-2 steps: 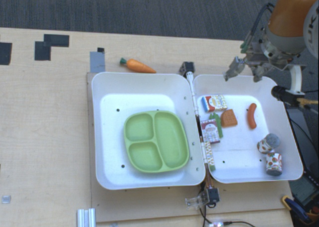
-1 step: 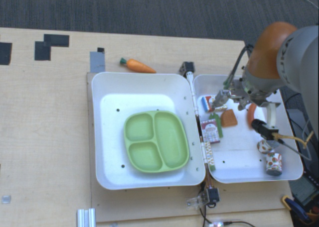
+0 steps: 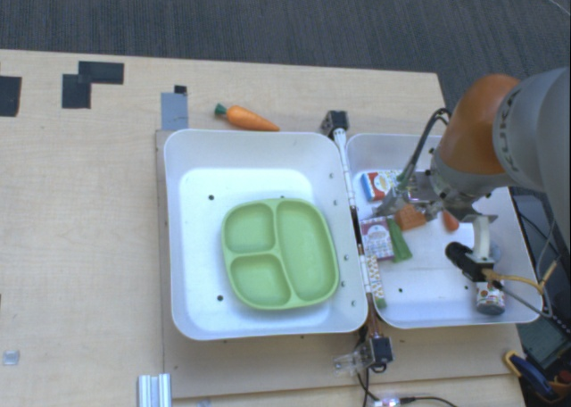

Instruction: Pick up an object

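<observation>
One gripper (image 3: 412,203) hangs low in the right bin (image 3: 446,303); whether it grips anything cannot be told. Orange piece (image 3: 410,216) just beneath, carton (image 3: 376,186) and packet (image 3: 376,239) beside. Green plate (image 3: 278,253) sits in the left bin (image 3: 192,307).

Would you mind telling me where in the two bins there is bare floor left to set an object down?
Left bin: a bare band around the green divided plate, widest above it. Right bin: bare along the near edge; the far half is crowded with small packets under the gripper.
</observation>
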{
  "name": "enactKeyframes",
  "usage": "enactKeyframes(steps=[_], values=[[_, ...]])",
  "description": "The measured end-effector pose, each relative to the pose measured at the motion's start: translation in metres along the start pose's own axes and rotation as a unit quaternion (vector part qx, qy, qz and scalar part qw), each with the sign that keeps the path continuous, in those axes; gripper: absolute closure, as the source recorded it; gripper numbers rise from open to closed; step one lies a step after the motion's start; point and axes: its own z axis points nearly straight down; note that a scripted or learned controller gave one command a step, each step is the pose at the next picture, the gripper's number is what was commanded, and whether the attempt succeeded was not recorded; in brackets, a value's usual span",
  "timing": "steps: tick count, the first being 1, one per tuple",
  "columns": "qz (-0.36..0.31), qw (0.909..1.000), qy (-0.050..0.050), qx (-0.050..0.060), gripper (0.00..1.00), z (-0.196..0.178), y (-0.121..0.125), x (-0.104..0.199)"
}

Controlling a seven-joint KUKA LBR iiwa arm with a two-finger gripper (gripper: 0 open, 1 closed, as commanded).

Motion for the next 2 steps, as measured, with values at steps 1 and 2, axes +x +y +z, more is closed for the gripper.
enactKeyframes(steps=[1,2], values=[[-0.001,1.0,0.0,-0.003,1.0,-0.012,0.002,0.0],[-0.001,1.0,0.001,0.001,1.0,-0.099,-0.042,0.052]])
